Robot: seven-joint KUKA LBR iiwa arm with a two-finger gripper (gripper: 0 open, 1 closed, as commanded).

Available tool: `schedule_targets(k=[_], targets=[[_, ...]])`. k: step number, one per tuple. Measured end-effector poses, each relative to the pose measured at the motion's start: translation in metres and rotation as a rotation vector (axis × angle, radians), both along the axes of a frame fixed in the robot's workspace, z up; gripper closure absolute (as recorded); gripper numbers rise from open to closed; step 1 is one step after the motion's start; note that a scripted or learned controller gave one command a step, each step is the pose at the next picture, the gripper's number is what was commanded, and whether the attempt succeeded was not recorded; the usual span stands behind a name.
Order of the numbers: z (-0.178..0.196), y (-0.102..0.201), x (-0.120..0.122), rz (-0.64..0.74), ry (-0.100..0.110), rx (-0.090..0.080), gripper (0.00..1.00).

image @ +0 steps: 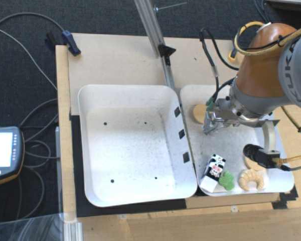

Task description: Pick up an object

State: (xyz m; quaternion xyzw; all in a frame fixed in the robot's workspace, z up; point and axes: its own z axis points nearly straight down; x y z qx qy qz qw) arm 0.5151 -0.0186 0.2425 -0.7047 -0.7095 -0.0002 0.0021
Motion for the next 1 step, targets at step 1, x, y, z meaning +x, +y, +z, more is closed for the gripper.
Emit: schedule_targets(k=[1], targets=[[0.0038, 0.0618, 0.0081, 0.002, -0.004, 0.0, 1.0]])
